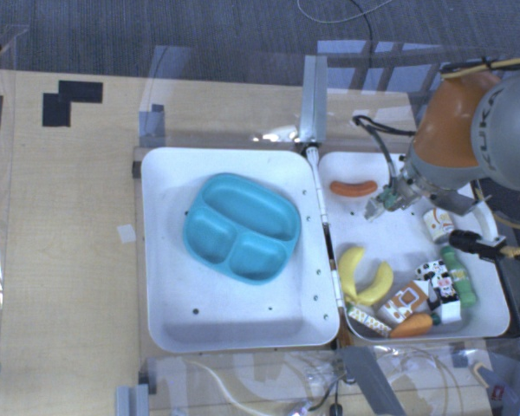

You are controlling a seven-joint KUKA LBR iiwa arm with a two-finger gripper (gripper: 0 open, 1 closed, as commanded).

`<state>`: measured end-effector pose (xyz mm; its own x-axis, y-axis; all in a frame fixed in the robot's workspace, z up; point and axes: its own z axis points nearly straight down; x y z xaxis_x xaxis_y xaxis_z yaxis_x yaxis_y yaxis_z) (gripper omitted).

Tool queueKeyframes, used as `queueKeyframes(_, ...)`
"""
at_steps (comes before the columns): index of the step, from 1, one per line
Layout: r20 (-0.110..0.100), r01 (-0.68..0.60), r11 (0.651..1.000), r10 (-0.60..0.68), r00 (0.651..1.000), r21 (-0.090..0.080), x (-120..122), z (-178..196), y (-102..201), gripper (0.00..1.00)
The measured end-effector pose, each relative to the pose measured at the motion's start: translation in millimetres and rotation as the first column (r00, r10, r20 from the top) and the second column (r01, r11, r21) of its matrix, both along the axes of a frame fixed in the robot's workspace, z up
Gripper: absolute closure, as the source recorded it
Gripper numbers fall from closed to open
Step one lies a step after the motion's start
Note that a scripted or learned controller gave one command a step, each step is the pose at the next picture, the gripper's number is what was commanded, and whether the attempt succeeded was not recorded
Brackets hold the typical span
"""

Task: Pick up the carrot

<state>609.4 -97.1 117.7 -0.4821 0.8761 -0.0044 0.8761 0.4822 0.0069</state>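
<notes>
The carrot (412,325), a short orange piece, lies at the front edge of the right bin (494,326) among other toy foods. My gripper (383,204) hovers over the back half of that bin, just right of a red sausage (354,188) and well behind the carrot. Nothing shows between its tips.
A yellow banana (364,277) lies left of the carrot, with small boxes (407,302), a black-and-white cow toy (435,276) and a green item (462,282) crowded around it. The left bin (169,319) holds a blue divided plate (241,226). A metal post (313,94) stands behind the bins.
</notes>
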Motion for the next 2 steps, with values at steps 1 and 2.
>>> queueKeyframes(1, 0.000, 0.000, 1.000, 0.000, 1.000, 0.000, 0, 0, 0, 0.00)
queueKeyframes(2, -0.004, -0.185, 0.983, 0.185, 0.983, 0.000, 2, -18, 9, 0.00)
